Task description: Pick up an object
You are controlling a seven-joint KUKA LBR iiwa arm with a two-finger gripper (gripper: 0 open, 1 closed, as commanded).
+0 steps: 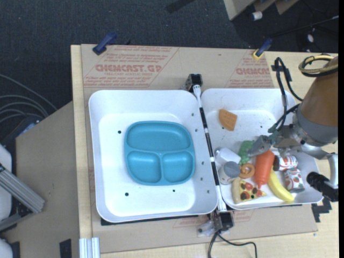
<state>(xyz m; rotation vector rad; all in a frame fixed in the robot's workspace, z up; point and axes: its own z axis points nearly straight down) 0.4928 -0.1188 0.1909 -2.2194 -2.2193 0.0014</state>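
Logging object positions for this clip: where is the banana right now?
In the camera view, the banana lies in the right bin, near its front right corner, between the carrot and a small can.

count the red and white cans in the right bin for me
2: one can beside the carrot, the other can just below it by the banana. More may be hidden under the arm.

Divided plate in left bin, carrot in right bin

A blue three-compartment plate lies in the left white bin. On the bench's far edge sit a blue clamp at left and a yellow-tipped one at right.
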